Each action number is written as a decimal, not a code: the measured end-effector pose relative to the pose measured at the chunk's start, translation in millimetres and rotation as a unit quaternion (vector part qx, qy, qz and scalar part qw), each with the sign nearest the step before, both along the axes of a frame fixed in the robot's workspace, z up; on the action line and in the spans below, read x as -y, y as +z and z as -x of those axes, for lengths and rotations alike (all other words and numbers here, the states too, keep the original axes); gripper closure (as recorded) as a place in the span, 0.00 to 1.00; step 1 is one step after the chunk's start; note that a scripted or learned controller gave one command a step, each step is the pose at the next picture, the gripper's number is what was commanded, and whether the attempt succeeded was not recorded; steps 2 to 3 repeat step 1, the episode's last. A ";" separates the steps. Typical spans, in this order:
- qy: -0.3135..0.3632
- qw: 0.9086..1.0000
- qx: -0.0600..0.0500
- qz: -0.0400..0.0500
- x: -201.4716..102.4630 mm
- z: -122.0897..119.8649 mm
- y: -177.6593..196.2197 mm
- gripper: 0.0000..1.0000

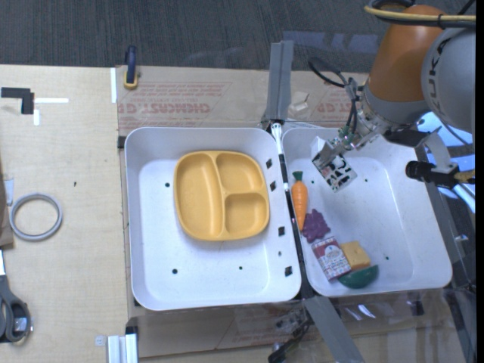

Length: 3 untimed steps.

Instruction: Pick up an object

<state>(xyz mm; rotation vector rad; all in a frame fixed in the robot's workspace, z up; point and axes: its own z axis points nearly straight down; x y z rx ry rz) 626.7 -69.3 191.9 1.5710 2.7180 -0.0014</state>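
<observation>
**Pick not done yet: gripper over right bin, nothing visibly held**

Left to right:

- desk point(60, 278): roll of tape point(34, 216) and scissors point(11, 316) off to the far left, well clear of the bins, not in play
- left bin point(144, 278): one yellow divided plate point(221, 195) lying flat, upper middle of the bin. Arm is nowhere near it
- right bin point(408, 248): candidates are bunched along the left wall and front-left corner. Carrot point(299, 196) upright against the divider, purple grape bunch point(314, 223) just below it, then a red-and-white box point(330, 257) touching a yellow block point(355, 255), with a green item point(359, 277) tucked under those two at the front
- gripper point(333, 166) hangs over the back-left of the right bin, near the carrot but apart from it, and well short of the box/block cluster. Can't tell if the fingers are open or closed from this angle, the tip is a black-and-white blur. No object seen between them

Status call: everything looks to be lying on the bin floor, so I'd say zero of the pick is complete. Left to do: commit to a target (carrot looks closest), descend, close, lift. Carrot sits tight to the wall, so finger clearance there could be a problem
</observation>
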 end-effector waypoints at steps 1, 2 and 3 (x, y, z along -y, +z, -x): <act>-0.065 0.998 0.000 0.000 27.2 10.8 37.9 1.00; -0.065 0.998 0.000 0.000 27.2 10.8 37.9 1.00; -0.065 0.998 0.000 0.000 27.2 10.8 37.9 1.00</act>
